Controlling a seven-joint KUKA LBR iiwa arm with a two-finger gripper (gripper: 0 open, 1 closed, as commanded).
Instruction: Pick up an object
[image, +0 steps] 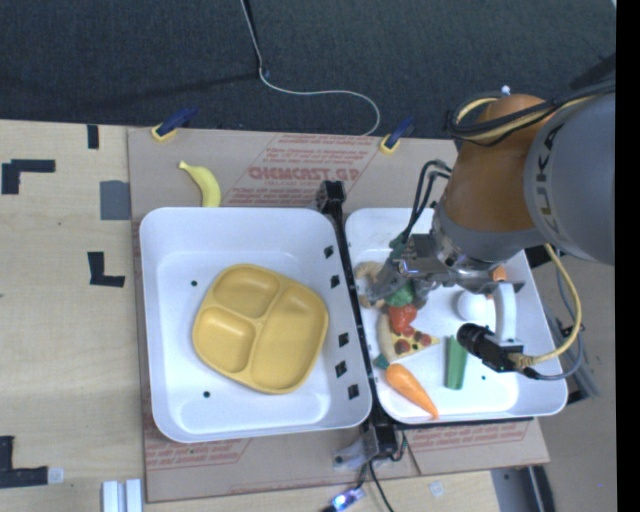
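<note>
The toy strawberry (402, 318) lies among small play foods in the right bin (530, 400), directly under the gripper (408, 278), with a carrot (412, 389) at six o'clock from it. It looks light, hard, smooth plastic, likely slippery, so pinching across its widest middle seems best. Whether the jaws are apart or together cannot be told.

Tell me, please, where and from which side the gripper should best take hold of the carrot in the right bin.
Probably grip the carrot across its thicker middle, coming from above, fingers closing across its length. It lies flat and slanted near the right bin's front edge, apart from the green piece.
</note>
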